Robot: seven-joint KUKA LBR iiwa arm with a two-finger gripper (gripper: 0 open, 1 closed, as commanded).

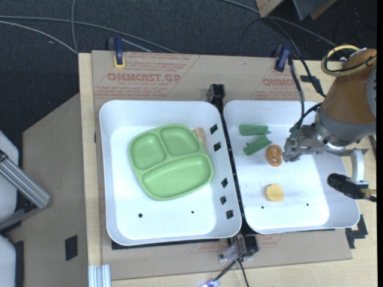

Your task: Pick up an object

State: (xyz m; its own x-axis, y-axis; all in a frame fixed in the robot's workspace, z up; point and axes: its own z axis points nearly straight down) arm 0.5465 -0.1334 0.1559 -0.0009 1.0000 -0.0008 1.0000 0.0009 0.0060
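Camera view: a bench seen from above at a slant, two shallow white bins side by side on a brown board.
Arm: the grey KUKA arm (350,109) with its orange band reaches in from the right, over the right bin (311,214).
Gripper: the gripper (291,149) hangs low over the right bin's middle, just beside a brown pretzel-shaped piece (274,155).
Fingers: whether they are parted or closed cannot be told from this angle; nothing shows between them.
Right bin contents: two green pieces, one (254,130) above the other (257,144), lie near the bin's upper left; the brown piece sits just below them; a small yellow piece (274,192) lies lower, apart from the rest.
Left bin: the left bin (119,202) holds a green divided plate (171,161), three compartments, lying flat and turned at an angle; a small tan item (199,137) lies at the plate's upper right edge.
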